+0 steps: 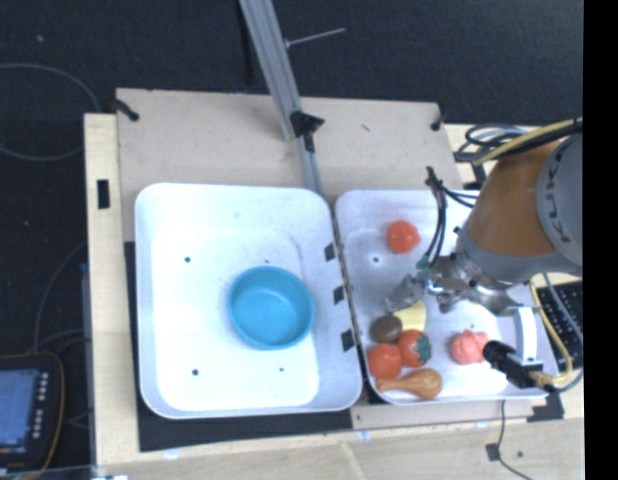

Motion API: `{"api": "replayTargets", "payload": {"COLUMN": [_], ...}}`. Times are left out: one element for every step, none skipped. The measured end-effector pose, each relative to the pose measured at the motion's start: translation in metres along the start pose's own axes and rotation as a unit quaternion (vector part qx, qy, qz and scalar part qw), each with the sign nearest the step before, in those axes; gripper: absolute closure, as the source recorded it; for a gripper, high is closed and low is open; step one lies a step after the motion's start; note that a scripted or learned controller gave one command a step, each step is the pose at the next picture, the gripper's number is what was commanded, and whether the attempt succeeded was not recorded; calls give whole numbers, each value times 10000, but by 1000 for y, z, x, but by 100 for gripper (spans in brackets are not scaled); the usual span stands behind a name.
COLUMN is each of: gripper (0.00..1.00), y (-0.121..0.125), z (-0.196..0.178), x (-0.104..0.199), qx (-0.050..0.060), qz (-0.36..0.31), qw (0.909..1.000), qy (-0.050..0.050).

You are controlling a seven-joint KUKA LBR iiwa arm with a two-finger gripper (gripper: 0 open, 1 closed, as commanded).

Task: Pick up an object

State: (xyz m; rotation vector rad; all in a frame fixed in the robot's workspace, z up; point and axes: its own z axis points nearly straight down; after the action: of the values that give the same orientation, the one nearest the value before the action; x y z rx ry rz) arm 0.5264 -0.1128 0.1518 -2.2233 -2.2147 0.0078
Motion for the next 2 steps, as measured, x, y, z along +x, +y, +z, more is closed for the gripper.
{"api": "replayTargets", "payload": {"gripper": [0, 100], "y": [0, 2], "z": [53, 39], "x": [-2, -1], "qx": [-26, -44], "qz": [-13, 31], "qw": [10000, 10000], "qy": [-13, 21]}}
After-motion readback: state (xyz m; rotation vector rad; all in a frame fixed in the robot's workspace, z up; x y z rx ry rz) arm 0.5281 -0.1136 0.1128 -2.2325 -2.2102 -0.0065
